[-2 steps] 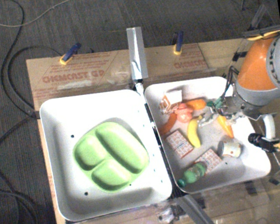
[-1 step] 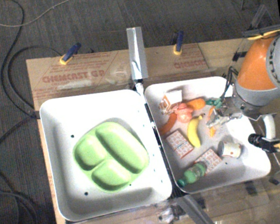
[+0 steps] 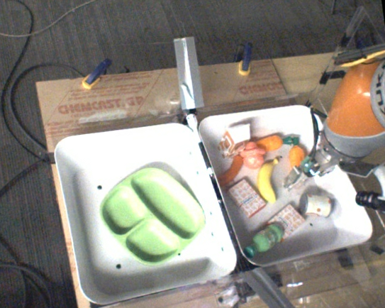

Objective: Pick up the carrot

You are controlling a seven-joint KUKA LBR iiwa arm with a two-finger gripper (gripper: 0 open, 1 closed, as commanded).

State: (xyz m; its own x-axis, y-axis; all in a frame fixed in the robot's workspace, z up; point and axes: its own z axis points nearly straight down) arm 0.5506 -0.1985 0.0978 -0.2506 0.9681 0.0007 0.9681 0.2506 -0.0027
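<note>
The carrot lay toward one o'clock in the right bin, touching the gripper at its five o'clock; whether its jaws were released or clenched could not be told. With the banana just beside at nine o'clock, a closing grasp risked slipping off or nudging clutter.

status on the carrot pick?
Tool low in right bin, beside carrot; grip state unclear. Carrot lying in bin, not lifted. Banana and orange toy crowd it.
</note>
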